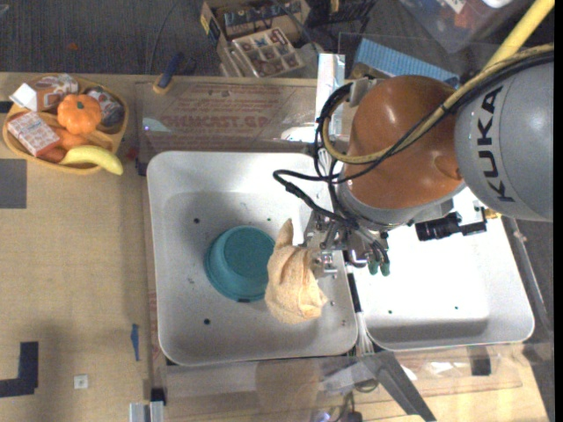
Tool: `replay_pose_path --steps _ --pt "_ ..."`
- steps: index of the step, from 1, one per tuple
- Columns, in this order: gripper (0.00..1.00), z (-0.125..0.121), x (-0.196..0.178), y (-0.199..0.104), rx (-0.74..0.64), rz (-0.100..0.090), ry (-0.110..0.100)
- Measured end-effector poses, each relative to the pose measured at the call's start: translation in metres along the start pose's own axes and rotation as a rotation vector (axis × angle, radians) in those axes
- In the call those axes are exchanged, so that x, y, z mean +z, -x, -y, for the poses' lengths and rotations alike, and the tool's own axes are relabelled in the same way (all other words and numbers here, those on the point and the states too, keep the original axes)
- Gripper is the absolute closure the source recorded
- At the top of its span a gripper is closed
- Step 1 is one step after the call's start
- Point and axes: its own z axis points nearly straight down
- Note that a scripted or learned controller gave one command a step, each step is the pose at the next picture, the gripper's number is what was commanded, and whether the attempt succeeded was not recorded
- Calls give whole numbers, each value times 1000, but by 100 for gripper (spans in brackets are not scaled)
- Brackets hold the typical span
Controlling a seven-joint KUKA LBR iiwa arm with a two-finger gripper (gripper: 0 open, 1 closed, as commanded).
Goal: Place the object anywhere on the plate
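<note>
1. While my gripper (330, 251) sits against the tan crumpled object (293, 278) in the left bin (176, 183), I cannot tell how it is set or whether it has a hold.
2. That object touches the teal plate (239, 262), overlapping its right rim.
3. A weak pinch on something so soft could let it slip and slump short of the plate.
4. My arm (501, 139) reads "KUKA"; other print is too blurred.
</note>
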Motion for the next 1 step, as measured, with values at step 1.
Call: replay_pose_path --steps 1 --pt "0 0 0 0 1 1 0"
